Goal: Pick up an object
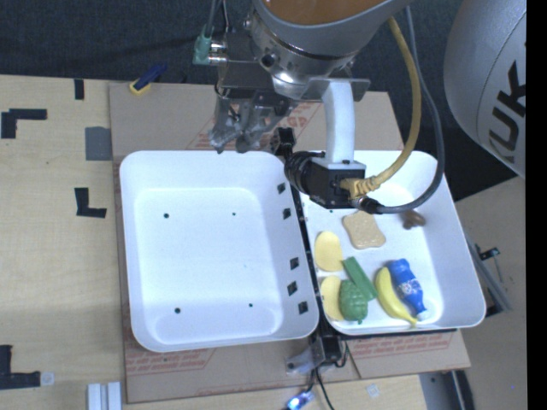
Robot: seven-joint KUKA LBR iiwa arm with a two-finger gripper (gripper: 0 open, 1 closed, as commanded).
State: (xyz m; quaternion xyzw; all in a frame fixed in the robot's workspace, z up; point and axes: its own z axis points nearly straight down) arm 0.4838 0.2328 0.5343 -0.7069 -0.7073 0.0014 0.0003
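The gripper [240,133] hangs beyond the far rim of the left bin [137,171], its grasp impossible to tell; in the right bin [461,254] lie a yellow banana [390,295], a blue bottle [407,286], a green vegetable [354,294], two pale yellow pieces and a tan slice [365,231], clustered near the front.

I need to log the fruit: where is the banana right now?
The banana lies in the right bin, near its front edge, between the green vegetable and the blue bottle.
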